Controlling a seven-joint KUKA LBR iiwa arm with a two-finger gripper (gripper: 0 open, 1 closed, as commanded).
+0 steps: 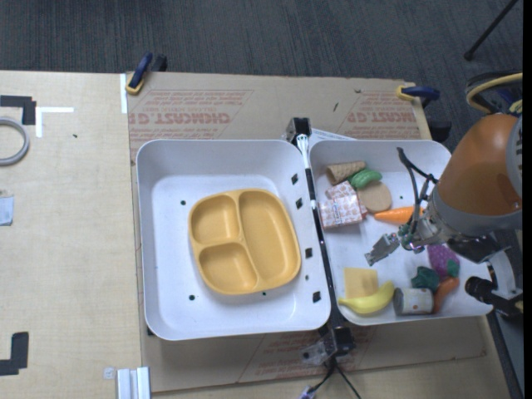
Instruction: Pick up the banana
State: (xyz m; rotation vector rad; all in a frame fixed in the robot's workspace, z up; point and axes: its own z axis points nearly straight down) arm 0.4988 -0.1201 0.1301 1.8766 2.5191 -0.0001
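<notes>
Yellow banana (367, 301) lying at the right bin's (378, 150) near edge, just below the cheese wedge (361, 281).
I'm hovering my gripper (384, 248) above it, grasping nothing; I cannot tell how far it's open. I'm judging the banana light, smooth, curved, and aiming mid-body.

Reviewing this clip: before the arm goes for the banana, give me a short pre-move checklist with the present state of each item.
1. Banana in view and uncovered: ok; it lies at the near edge of the right bin.
2. Gripper free of any load: ok; nothing shows between the jaws.
3. Gripper lined up over the banana: not ok; it hovers farther back in the bin, above bare floor.
4. Room around the banana: not ok; the yellow cheese slice touches it and a grey block lies close on its right.
5. Jaws wide enough for the banana: cannot tell.
</notes>
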